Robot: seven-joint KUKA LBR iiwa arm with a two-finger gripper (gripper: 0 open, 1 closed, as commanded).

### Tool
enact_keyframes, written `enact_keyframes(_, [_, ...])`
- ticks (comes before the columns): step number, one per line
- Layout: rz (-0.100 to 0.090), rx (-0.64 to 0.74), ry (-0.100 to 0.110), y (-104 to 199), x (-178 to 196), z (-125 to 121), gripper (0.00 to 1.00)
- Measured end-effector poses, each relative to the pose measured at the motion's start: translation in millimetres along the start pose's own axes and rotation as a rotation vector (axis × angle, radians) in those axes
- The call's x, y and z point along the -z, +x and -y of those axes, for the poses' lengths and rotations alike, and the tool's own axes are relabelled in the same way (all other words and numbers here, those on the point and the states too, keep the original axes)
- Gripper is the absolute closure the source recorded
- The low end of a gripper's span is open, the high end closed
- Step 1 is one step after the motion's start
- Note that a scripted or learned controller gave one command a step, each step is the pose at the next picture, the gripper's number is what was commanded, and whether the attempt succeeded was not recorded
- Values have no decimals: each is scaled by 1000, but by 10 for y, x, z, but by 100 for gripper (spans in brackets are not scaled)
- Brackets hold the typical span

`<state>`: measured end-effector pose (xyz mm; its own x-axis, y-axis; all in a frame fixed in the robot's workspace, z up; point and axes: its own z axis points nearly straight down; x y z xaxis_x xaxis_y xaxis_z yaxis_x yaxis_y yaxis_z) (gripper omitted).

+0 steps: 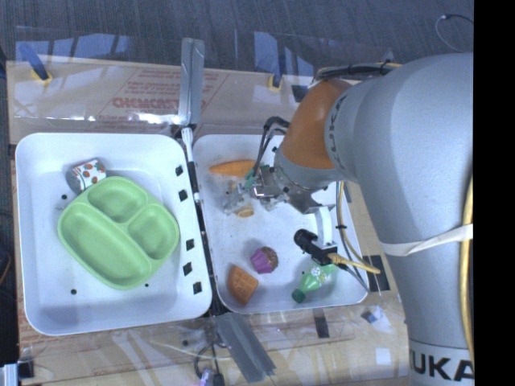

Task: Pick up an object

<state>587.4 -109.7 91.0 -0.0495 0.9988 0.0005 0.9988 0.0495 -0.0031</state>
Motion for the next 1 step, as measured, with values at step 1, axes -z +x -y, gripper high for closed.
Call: enact_keyframes(1, [1, 52, -4, 29, 171, -701, 0])
